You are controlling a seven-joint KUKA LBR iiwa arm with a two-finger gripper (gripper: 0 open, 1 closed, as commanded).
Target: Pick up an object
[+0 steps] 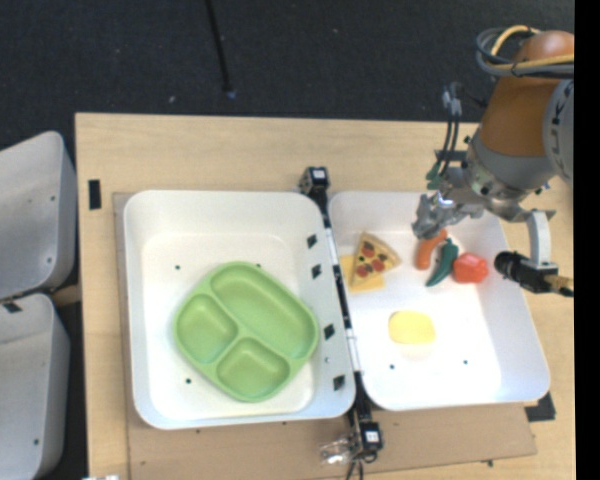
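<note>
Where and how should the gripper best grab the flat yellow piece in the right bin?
Probably straight from above, closing across the shorter front-to-back width of the flat yellow oval piece. It lies flat with bare floor all round in the right white bin, so nothing should crowd the fingers.

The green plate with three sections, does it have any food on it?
Empty. The green three-section plastic plate shows only bare green in each section.

Pale wooden bench [220, 153], two shallow white bins (touching, side by side) [140, 268] [510, 368], possibly clipped together
</note>
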